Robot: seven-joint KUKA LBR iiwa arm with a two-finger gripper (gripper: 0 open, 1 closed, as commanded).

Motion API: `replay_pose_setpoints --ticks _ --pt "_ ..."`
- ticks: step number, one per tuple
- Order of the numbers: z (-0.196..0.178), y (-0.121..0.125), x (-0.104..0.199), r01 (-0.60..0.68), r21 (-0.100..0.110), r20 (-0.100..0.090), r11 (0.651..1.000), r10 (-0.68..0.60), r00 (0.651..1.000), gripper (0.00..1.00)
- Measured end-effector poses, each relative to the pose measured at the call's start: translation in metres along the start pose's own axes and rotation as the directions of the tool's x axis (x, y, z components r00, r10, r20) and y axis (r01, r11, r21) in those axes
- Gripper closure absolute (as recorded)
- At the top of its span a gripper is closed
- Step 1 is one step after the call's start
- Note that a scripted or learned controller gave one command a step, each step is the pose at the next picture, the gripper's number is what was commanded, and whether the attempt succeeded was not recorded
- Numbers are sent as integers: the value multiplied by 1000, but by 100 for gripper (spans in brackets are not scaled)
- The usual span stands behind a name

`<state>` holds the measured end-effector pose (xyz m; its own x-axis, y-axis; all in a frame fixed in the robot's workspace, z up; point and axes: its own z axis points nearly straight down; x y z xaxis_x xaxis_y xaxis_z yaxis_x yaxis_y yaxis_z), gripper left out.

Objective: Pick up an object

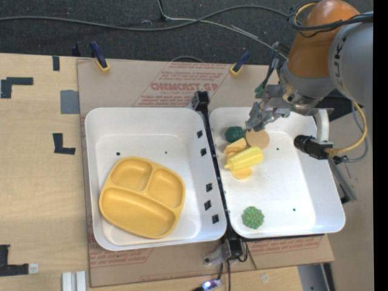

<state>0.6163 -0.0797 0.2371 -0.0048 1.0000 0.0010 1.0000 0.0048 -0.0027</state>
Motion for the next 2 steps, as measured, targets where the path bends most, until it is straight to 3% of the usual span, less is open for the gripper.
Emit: replay_pose_setpoints --ticks 1,2 --pt "-6 -11 52 0 0 0 1000 0 1000 100" --pt "10 -22 109 2 1 -1 1000 -2 1000 100"
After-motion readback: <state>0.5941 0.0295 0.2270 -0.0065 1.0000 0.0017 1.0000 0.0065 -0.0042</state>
